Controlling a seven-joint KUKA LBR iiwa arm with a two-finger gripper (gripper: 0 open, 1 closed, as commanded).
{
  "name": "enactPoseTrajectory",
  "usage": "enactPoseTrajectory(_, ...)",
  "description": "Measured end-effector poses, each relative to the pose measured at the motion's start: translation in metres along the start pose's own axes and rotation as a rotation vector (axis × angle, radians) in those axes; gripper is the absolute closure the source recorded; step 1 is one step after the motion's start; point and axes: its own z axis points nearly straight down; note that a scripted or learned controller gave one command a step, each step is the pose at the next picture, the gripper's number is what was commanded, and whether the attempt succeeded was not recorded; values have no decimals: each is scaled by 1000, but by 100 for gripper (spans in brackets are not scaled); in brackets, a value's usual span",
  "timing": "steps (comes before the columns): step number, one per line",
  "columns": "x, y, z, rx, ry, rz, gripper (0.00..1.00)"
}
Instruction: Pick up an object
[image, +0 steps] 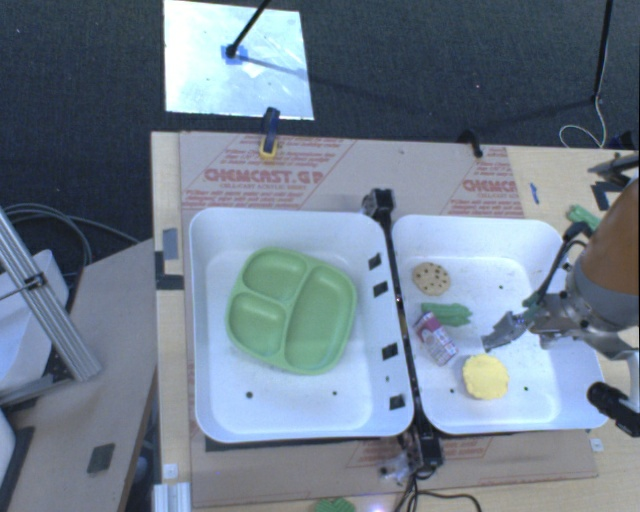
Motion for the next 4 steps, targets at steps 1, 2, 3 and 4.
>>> enactPoseTrajectory(1,29,26,77,-43,-10,-2,0)
enactPoseTrajectory(2,90,6,4,-17,-4,-10,0)
enactPoseTrajectory(3,18,7,110,-10,-2,2,0)
enactPoseTrajectory(4,20,7,97,-13,-4,-2,100)
